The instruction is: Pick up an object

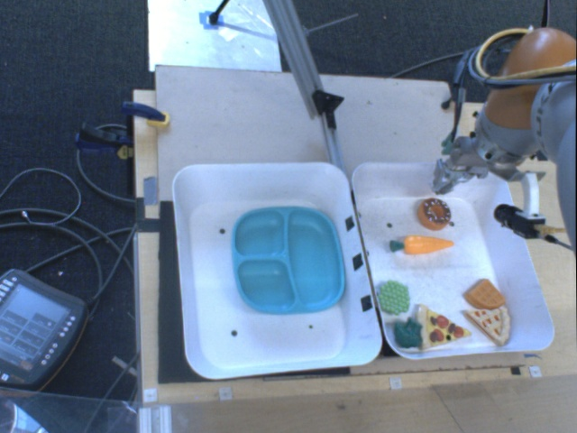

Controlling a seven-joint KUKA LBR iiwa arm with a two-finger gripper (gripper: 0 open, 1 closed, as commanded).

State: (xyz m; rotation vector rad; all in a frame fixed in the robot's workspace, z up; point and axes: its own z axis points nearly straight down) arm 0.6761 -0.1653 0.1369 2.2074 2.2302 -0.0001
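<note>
Glossy blue plastic plate (288, 260), matt bench (234, 115)

The grey arm (532, 106) reaches in from the right edge of the camera view, its orange band (532, 66) uppermost and the wrist bent downward to the left. The gripper (446, 180) hangs at the end, pointing down, its tips low and nothing visible between them.

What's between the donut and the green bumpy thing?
The toy carrot lies between the donut and the green bumpy piece, all in the right bin, seen in the camera view.
</note>
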